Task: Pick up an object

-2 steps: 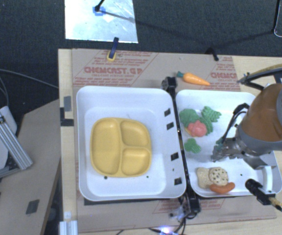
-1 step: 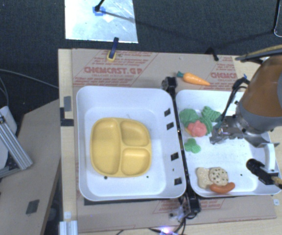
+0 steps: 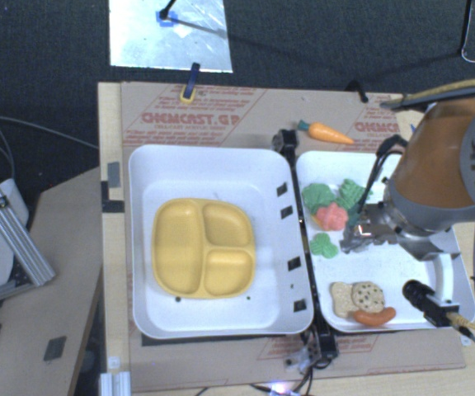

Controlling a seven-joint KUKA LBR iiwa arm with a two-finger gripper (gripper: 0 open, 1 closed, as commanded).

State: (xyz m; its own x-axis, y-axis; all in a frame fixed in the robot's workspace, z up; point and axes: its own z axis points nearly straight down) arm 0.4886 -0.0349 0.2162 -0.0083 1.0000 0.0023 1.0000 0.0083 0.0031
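Camera view: tool point(image 3: 358, 236) hangs low in the right bin point(image 3: 448, 316), near its left wall, just beside a pink toy point(image 3: 331, 216) ringed by green leafy toys point(image 3: 319, 195); its grip state cannot be told.
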